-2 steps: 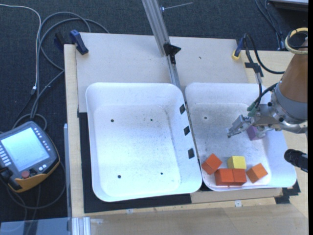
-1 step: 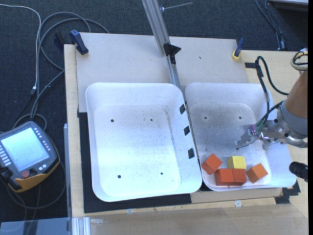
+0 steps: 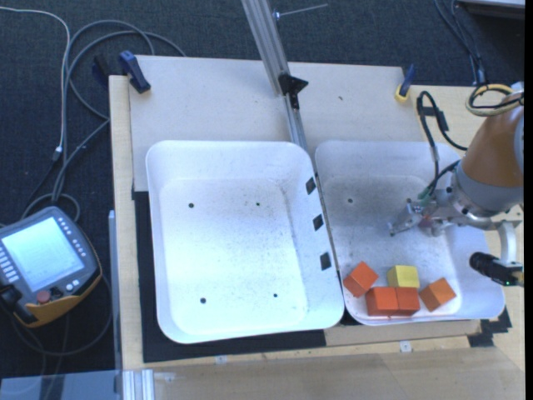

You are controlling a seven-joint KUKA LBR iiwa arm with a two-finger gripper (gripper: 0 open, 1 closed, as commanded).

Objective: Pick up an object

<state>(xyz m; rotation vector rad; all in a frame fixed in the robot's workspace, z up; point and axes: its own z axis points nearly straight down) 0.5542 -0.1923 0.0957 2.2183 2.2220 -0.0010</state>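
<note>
my gripper (image 3: pixel 423 217) over right bin (image 3: pixel 366 161), lower-right of frame; jaw state unclear, can't tell. blocks clustered below: go for yellow block (image 3: pixel 404 275), descend straight, centre before closing.

The grey arm (image 3: pixel 491 182) enters from the right, its orange band (image 3: pixel 493 152) sitting just above the wrist. It bends downward, and the pincer (image 3: pixel 414 219) points toward the left, held low. Its small metal parts are too blurred to read.
</note>
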